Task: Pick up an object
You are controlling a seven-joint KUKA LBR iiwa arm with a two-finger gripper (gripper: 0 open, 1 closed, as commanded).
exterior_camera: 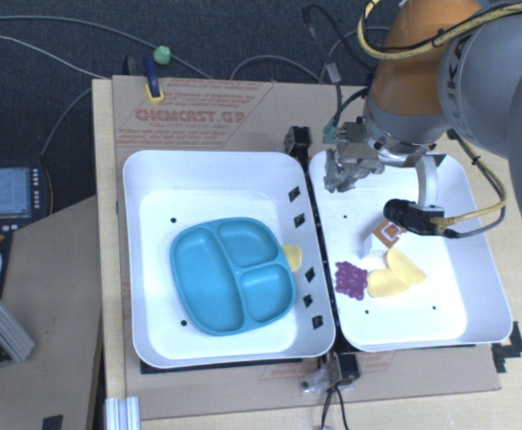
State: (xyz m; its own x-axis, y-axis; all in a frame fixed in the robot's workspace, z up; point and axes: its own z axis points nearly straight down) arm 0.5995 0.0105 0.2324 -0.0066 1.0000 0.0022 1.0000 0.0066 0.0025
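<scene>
Two white bins sit side by side on the bench (108,195). The L bin (140,240) holds a blue divided plate (234,274), lying flat, w/ a small yellow bit (292,257) just beside its R edge. The R bin (457,312) holds a purple grape bunch (351,279) near the divider btwn the bins, a yellow lump (395,276) (poss. two pcs, hard to tell) just beside the grapes, and a small orange-and-white block (388,234) close above the lump. The claw (343,176) hangs over the upper-L part of the R bin, near the divider and well apart from the grapes, lump and block. Can't tell whether the claw is apart or together from this angle. Nothing is visibly in its grip.
</scene>
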